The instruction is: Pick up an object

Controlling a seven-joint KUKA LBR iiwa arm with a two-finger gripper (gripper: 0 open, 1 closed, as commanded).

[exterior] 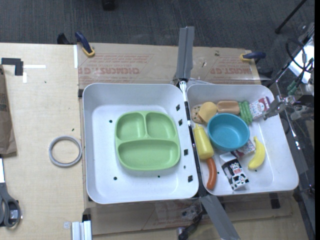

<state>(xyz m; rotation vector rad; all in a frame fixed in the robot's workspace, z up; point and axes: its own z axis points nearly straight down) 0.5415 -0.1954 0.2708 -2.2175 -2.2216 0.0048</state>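
The right bin (280, 176) holds a cluster of small items. A blue bowl (228, 131) sits in its middle, open side up. Left of the bowl lies a yellow bottle (203, 141), with a red sausage (211, 174) below it. A banana (258, 154) lies to the bowl's right, and a small black-and-white carton (235, 174) sits near the front. Behind the bowl are a tan bun (228, 107), a yellow-brown piece (205, 112), a green item (245, 112) and a white-and-red packet (258, 107). The left bin (95, 134) holds a green divided plate (147, 140).
A grey tape ring (65, 150) lies on the bench left of the bins, scissors (9, 211) at the front left, a brown bag (6, 119) at the far left. Clamps (85, 44) hold the cardboard behind. Cables and metal framing (295, 91) crowd the right bin's far right corner.
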